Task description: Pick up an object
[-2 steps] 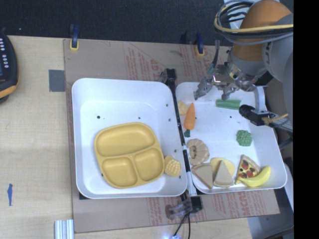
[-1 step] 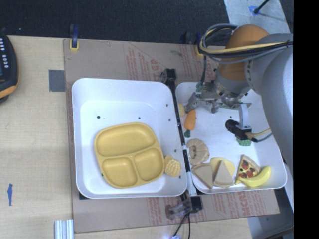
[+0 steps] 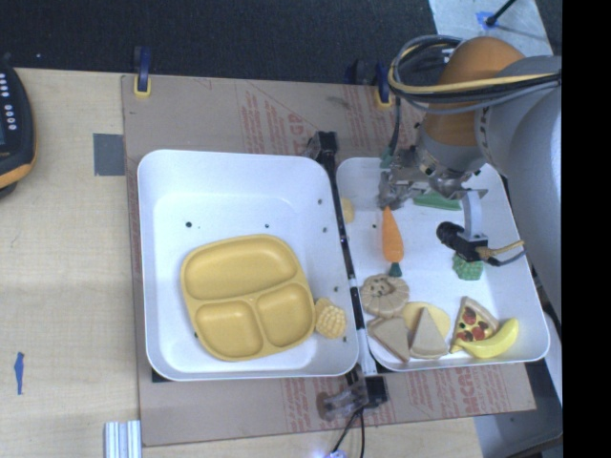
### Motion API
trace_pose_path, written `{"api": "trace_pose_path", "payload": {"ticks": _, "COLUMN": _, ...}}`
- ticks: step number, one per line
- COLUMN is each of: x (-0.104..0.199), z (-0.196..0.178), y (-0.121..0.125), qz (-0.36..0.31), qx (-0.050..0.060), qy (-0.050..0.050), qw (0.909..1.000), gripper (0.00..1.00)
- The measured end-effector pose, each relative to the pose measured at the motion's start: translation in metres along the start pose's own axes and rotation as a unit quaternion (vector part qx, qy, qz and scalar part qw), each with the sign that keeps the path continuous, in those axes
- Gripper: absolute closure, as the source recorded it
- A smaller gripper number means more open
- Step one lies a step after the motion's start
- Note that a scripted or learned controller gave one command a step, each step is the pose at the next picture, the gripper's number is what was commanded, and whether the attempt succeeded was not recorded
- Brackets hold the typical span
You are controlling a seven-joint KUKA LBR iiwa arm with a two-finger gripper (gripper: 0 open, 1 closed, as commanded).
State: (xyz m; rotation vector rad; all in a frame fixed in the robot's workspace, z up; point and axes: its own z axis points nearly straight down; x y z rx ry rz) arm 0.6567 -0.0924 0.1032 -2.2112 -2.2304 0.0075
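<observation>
Nothing is lifted yet: the tool (image 3: 401,191) hovers at the right bin's (image 3: 535,284) far end, just above the carrot (image 3: 391,236). Whether it is spread cannot be told.

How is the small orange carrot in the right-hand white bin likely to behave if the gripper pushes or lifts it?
The small orange carrot looks rounded and tapered, so a sideways push would probably roll it in a curve. It looks like a moulded toy, so likely stiff and light. Its smooth narrowing body may slip from the gripper.

text: red print on cardboard sheet (image 3: 286,113) | legibility: unreadable
</observation>
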Motion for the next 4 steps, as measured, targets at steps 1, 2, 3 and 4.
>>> {"api": "trace_pose_path", "payload": {"ticks": 1, "x": 0.0, "z": 0.0, "y": 0.0, "qz": 0.0, "qx": 0.0, "qy": 0.0, "qw": 1.0, "gripper": 0.0}}
{"api": "trace_pose_path", "payload": {"ticks": 2, "x": -0.002, "z": 0.013, "y": -0.042, "qz": 0.003, "qx": 0.002, "qy": 0.001, "qw": 1.0, "gripper": 0.0}}
{"api": "trace_pose_path", "payload": {"ticks": 3, "x": -0.003, "z": 0.001, "y": -0.04, "qz": 0.003, "qx": 0.0, "qy": 0.0, "qw": 1.0, "gripper": 1.0}}
{"api": "trace_pose_path", "payload": {"ticks": 4, "x": 0.069, "z": -0.101, "y": -0.061, "qz": -0.001, "qx": -0.005, "qy": 0.003, "qw": 1.0, "gripper": 1.0}}
